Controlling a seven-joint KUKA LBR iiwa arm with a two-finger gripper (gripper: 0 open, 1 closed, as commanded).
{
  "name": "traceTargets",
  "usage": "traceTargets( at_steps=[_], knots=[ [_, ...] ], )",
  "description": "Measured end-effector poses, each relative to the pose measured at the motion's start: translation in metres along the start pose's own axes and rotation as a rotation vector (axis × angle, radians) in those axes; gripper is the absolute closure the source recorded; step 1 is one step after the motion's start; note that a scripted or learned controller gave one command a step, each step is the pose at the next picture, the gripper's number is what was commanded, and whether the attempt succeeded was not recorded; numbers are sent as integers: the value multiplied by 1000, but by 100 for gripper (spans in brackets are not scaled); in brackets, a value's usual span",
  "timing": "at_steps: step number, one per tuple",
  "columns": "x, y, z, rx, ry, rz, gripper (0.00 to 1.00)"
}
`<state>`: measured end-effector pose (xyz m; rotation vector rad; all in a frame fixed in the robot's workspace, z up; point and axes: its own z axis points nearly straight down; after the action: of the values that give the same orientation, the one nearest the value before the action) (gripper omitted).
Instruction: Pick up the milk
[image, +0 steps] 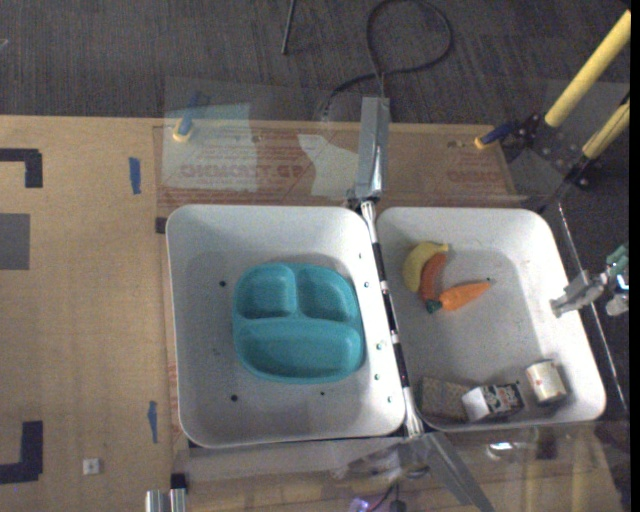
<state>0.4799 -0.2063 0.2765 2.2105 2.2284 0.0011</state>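
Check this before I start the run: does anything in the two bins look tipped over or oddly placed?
The small milk carton lies on its side against the right bin's near wall, between a flat brown packet and a tipped silver can. The teal divided plate sits flat in the left bin. Nothing looks spilled.

**Two white bins on bench, viewed from above**

Left bin (190, 330): one teal divided plate (297, 322), roughly centred. Right bin (520, 240): banana (420, 262) touching carrot (462, 295) at upper left; milk carton (493, 400) lying along the near wall, small can (545, 381) just beside it. Gripper (600, 288) at the right rim.
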Motion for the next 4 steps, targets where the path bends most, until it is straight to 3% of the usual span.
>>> traceTargets(
  at_steps=[1, 2, 3, 4],
  knots=[
    [47, 2, 189, -6, 1, 179, 0],
    [27, 1, 13, 2, 0, 283, 0],
    [25, -1, 159, 2, 0, 310, 0],
    [11, 1, -86, 3, -1, 542, 0]
  ],
)
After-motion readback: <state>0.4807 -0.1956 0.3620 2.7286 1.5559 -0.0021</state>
